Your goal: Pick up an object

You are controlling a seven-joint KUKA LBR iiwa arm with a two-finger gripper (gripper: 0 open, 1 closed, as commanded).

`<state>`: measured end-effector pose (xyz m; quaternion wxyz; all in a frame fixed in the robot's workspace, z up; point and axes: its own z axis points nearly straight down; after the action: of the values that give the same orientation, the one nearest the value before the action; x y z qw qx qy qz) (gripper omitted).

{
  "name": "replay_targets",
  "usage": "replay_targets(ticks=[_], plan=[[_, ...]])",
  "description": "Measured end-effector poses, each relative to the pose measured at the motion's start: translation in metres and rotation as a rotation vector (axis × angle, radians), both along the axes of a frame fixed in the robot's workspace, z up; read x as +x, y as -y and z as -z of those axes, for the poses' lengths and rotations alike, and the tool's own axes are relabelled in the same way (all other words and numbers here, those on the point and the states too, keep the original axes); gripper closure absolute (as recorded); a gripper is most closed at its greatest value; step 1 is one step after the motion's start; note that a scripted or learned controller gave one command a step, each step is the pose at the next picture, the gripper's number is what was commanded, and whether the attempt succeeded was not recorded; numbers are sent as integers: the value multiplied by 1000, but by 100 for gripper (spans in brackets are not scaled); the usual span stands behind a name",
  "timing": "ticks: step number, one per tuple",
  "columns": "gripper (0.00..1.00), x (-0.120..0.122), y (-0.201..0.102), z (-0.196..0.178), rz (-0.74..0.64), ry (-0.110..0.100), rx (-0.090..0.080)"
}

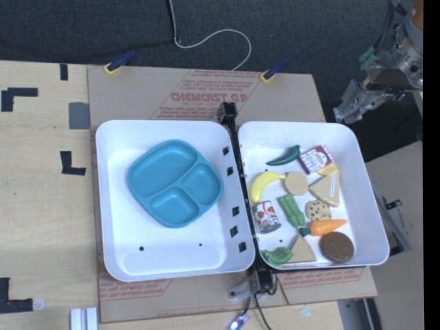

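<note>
1. My jaws (357, 105) were at the upper right of the camera view, outside the bins, above the dark floor area just beyond the far right corner of the right bin (368, 184). I cannot tell if they were released or clenched; nothing showed between them.
2. The counter (41, 136) carried a cardboard sheet (206, 91), and the two white bins stood on it side by side, touching along their middle edge.
3. The left bin (117, 239) held one blue plate with three compartments (175, 183), lying near its centre.
4. The right bin held all the small toy foods, close together:
   - a green chili pepper (283, 156) near the far side, and just beside it, on the right, a small red and white packet (315, 159);
   - a yellow banana (264, 183) at the left, touching a round tan cracker (296, 183);
   - a wedge of yellow cheese (328, 188) at the right of the cracker;
   - a green bean pod (291, 210) in the middle, with a small red and white can (267, 216) at its left;
   - a chocolate chip cookie (317, 210) above an orange carrot (325, 227);
   - a brown round piece (337, 247) near the front right corner, a tan triangular slice (302, 249) beside it, and a green leafy piece (278, 256) at the front left corner.
5. None of these objects was lifted; all lay on the floor of the bin, well apart from my jaws.
</note>
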<state>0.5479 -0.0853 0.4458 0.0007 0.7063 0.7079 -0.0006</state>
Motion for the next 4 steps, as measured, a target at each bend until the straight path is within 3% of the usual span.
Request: replay_targets(ticks=[1,2,3,4], plan=[[100,-44,-15,-96,-1,11,1],[100,-65,9,-89,3,-1,2],[100,-64,-100,-89,-11,-1,4],[100,-65,-184,-88,-9,-2,3]])
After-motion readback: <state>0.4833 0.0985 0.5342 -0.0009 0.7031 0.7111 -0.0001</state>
